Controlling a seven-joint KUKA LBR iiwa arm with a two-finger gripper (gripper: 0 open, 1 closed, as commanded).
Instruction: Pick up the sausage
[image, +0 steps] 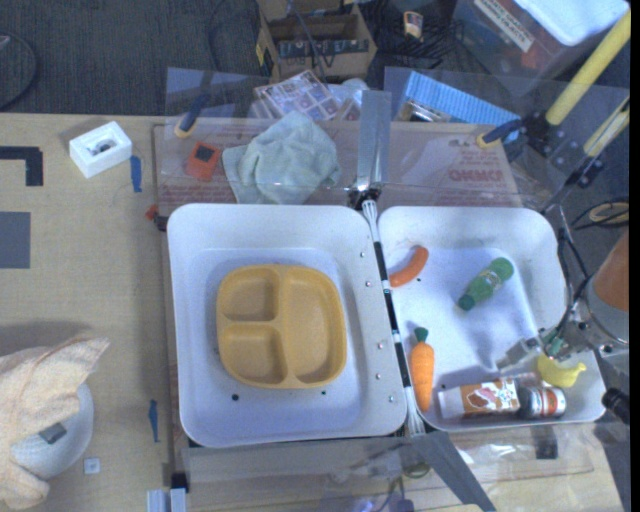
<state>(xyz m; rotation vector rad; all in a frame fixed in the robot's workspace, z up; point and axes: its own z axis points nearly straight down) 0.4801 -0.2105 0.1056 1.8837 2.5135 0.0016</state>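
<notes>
Two shallow white plastic bins sit side by side on a tan wooden bench, w/ clutter & cables behind. Left bin (190, 300) holds a yellow three-compartment plastic plate (282, 325). Right bin (470, 225) holds the small orange curved sausage (409, 266) near its upper-left corner, just beside the divider; a green plastic bottle (485, 283) lies to its right, a toy orange carrot w/ green top (422, 370) along the left wall, a ketchup-style bottle w/ red label (500, 399) along the bottom wall. Arm's two-finger gripper (545, 345) is low at the bin's right side, just beside a small yellow banana-like toy (561, 372), well apart from the sausage; finger spread can't be told.
</notes>
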